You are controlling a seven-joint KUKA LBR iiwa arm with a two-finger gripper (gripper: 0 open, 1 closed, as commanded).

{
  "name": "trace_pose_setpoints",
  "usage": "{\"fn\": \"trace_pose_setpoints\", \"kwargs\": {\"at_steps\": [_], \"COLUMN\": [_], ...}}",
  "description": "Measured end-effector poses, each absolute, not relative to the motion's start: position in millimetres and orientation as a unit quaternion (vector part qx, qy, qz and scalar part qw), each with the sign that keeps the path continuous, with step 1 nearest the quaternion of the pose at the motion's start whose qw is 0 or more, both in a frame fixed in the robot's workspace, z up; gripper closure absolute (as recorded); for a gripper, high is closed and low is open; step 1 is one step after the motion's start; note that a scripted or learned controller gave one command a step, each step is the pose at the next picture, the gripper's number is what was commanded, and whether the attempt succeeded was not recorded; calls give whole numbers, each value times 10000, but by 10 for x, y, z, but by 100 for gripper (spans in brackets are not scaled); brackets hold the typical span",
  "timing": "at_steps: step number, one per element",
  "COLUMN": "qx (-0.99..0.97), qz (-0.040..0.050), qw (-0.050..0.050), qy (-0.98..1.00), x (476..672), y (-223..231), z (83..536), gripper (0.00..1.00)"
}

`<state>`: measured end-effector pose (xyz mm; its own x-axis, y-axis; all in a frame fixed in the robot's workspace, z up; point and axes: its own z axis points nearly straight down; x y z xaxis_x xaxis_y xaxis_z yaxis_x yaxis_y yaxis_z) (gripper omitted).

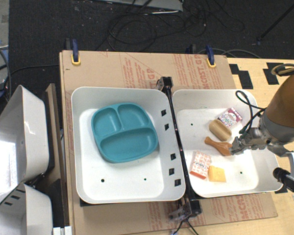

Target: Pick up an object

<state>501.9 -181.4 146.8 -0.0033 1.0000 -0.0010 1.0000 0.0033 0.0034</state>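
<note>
Gripper sits low at the brown drumstick's right end; its grip state can't be told. Approach step, I judge; next: close, lift.

Faint red print on the cardboard sheet, not legible

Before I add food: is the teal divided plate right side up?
Right side up: the teal divided plate shows its three compartments facing upward.
</note>
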Motion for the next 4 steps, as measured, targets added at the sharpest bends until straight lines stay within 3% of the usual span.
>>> {"fn": "trace_pose_setpoints", "kwargs": {"at_steps": [1,2,4], "qx": [7057,7060,7039], "qz": [14,4,12], "qw": [30,12,2], "qy": [7085,7082,7103], "x": [5085,5093,5302], "y": [-1799,-1799,-717], "z": [2090,2181,2193], "gripper": [100,100,100]}}
